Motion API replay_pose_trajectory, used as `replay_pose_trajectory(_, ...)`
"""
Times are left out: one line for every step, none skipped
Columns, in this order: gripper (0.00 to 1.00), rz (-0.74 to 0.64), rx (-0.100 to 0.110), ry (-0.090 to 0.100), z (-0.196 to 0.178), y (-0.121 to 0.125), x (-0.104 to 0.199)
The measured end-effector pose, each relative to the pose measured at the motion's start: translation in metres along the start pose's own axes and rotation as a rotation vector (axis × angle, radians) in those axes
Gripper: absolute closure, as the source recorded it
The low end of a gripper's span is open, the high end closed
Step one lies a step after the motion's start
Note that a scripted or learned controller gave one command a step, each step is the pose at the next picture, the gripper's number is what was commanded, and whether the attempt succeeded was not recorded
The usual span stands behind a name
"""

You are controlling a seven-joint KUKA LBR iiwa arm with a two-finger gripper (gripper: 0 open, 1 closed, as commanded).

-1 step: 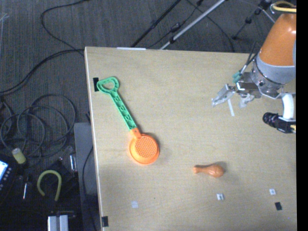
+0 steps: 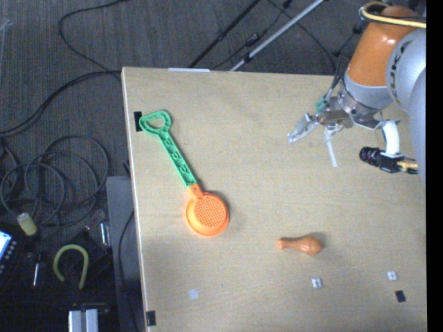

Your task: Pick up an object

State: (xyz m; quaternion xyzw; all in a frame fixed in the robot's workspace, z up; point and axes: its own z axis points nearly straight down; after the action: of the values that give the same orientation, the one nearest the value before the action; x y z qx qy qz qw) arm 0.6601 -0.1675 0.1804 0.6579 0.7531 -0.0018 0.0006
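Objects: 1 strainer [image 2: 187,185], 1 drumstick [image 2: 302,244]

The arm [image 2: 408,54] was grey, with a rounded orange band [image 2: 374,47] above the wrist. A thin yellow line edged the band's top. Below sat a grey wrist flange. The gripper [image 2: 315,140] had two thin pale metal fingers. A black cylinder with a brass tip projected beside a white bracket.

Left of the gripper [image 2: 315,140]: a green-handled strainer [image 2: 187,178] with orange mesh head. Below it, an orange-tan drumstick [image 2: 302,244].
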Motion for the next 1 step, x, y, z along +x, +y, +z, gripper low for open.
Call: replay_pose_trajectory(0.00,-0.042,0.000,0.000,0.0748,-0.0109,-0.0517)
